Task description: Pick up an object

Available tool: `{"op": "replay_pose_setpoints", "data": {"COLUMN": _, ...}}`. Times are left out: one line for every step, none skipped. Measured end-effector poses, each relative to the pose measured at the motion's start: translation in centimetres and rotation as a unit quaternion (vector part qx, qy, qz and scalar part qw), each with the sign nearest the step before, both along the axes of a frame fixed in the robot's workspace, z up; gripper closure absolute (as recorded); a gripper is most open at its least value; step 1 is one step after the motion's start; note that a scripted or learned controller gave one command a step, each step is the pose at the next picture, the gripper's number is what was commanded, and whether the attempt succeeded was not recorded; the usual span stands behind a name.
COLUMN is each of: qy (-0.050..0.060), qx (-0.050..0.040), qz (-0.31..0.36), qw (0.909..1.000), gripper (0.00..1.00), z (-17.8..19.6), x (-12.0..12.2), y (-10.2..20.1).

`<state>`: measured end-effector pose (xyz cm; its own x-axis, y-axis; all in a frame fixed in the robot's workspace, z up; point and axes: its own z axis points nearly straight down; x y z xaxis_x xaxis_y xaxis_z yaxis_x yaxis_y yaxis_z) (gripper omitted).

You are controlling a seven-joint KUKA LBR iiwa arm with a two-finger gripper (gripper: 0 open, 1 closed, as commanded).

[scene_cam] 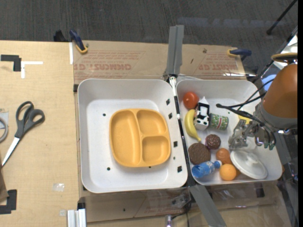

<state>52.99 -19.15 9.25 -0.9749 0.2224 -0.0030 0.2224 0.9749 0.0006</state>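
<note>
Tool (238, 141) hung low over the right part of the right bin (222, 83), just above the white plate (251, 164); finger spacing could not be told (metal parts blurred together), and nothing was seen between them. Candidate objects sat crowded in that bin: banana (190, 125), tomato (190, 99), green can (218, 122), orange (228, 172), blue bottle (204, 169). Left bin (94, 141) carried the yellow divided tray (140, 137). Judgement: crowding probably explains the approach from the open right edge.
</note>
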Motion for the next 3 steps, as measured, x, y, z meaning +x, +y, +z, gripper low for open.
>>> {"op": "replay_pose_setpoints", "data": {"qy": 0.0, "qx": 0.0002, "qz": -0.195, "qw": 0.9807, "gripper": 1.0, "z": 0.0, "x": 3.3, "y": 5.6}}
{"op": "replay_pose_setpoints", "data": {"qy": 0.0, "qx": 0.0, "qz": -0.304, "qw": 0.9527, "gripper": 1.0, "z": 0.0, "x": 6.4, "y": 2.5}}
{"op": "replay_pose_setpoints", "data": {"qy": 0.0, "qx": 0.0, "qz": -0.304, "qw": 0.9527, "gripper": 0.0, "z": 0.0, "x": 6.4, "y": 2.5}}
